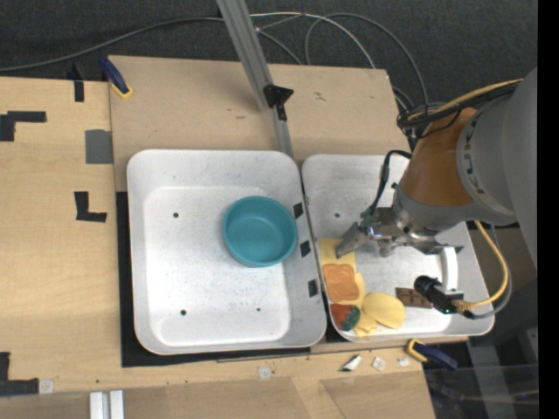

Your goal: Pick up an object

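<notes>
The right bin [349, 182] holds several small items along its near left side. They are a pale yellow flat piece [328, 251], an orange block [341, 281], a yellow rounded item [384, 311] and small red and green bits [346, 315]. My gripper [354, 241] hangs low over this bin, just right of the pale yellow piece and above the orange block. Nothing can be seen held in it. A teal bowl [258, 230] sits upright in the left bin [144, 234].
A grey metal pole [253, 51] slants down from the top to the gap between the bins. Cables [349, 33] loop over the bench's back right. Blue and yellow clamps sit at the back left [116, 77] and front right [432, 353]. The grey arm [454, 182] covers the right bin's right side.
</notes>
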Motion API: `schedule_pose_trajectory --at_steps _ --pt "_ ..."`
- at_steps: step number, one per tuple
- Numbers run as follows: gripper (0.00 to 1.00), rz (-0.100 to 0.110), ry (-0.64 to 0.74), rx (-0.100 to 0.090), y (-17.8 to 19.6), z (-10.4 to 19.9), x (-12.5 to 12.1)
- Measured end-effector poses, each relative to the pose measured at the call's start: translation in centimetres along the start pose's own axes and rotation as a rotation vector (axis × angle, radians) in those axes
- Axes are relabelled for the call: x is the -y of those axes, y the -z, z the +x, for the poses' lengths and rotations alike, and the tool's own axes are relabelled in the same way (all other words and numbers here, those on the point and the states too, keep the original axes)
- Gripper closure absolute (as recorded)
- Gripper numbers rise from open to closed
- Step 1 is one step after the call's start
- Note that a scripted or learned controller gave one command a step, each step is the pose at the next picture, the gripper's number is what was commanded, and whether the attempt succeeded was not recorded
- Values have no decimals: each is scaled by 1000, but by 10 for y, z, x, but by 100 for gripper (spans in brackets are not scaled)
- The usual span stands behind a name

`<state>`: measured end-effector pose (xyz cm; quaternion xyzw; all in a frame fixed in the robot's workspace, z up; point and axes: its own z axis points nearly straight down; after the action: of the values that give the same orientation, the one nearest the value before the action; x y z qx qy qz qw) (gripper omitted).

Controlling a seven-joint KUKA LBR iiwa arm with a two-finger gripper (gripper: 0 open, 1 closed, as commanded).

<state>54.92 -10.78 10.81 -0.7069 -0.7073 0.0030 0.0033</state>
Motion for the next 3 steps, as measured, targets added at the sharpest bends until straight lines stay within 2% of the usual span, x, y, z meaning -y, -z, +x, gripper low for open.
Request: schedule_pose_trajectory --at_steps 1,2,3 --pt "0 -8 0 1 -19 0 0" --pt "100 -7 2 0 -9 1 0" --pt "100 -11 0 1 40 -8 -4"
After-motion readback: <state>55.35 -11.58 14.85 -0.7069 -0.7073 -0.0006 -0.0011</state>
